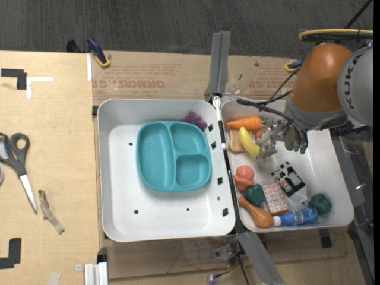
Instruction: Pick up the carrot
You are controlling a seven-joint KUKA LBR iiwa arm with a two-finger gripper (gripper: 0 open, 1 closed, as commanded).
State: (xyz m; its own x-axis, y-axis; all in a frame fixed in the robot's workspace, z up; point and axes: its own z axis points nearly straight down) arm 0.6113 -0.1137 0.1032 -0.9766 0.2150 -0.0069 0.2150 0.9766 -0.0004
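Note:
The carrot (pixel 244 123), orange and tapered, lies at the far left end of the right bin (pixel 330 159), close to the bin's back wall. My gripper (pixel 270 140) hangs low over that bin, just right of and slightly nearer than the carrot, beside a yellow banana (pixel 250 143). Nothing of the carrot shows inside the gripper. The grey arm with its orange band (pixel 320 79) reaches in from the upper right.
The right bin also holds a bread slice (pixel 235 140), a peach-coloured fruit (pixel 243 174), a green pepper (pixel 255 193), an orange drumstick shape (pixel 257 215), a blue bottle (pixel 297 218) and a black-and-white block (pixel 289 179). A teal divided plate (pixel 175 155) and purple grapes (pixel 195 119) sit in the left bin.

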